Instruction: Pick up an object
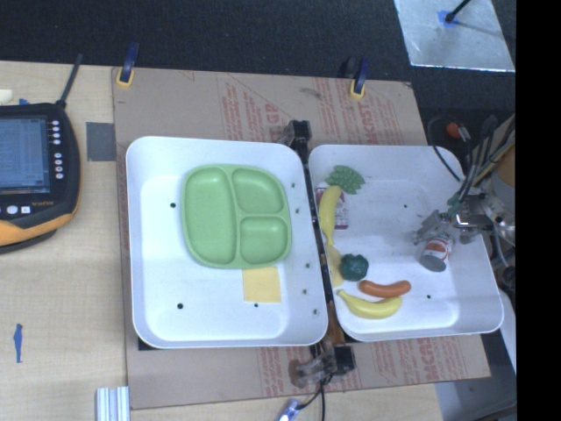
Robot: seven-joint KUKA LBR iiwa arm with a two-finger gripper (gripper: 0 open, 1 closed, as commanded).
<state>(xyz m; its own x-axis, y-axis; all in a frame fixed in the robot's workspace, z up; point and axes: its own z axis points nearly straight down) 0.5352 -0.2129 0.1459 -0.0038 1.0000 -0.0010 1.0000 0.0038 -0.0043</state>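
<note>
My gripper [441, 228] hangs low over the right side of the right bin [394, 172], reaching in from the right edge. Directly under and in front of it lies a small grey can with a red and white label [436, 255]; whether the gripper touches it I cannot tell. Further left in the same bin are a leafy green piece [344, 179], a yellow banana [327, 214] along the left wall, a dark green broccoli [354, 267], a red sausage [386, 288] and a second banana [371, 305] at the front.
The left bin [149, 235] holds a green divided plate [236, 215] and a yellow cheese slice [262, 284]. A tablet-like pendant [31, 174] lies on the bench at far left. Cables and arm parts [482, 160] crowd the right bin's right rim.
</note>
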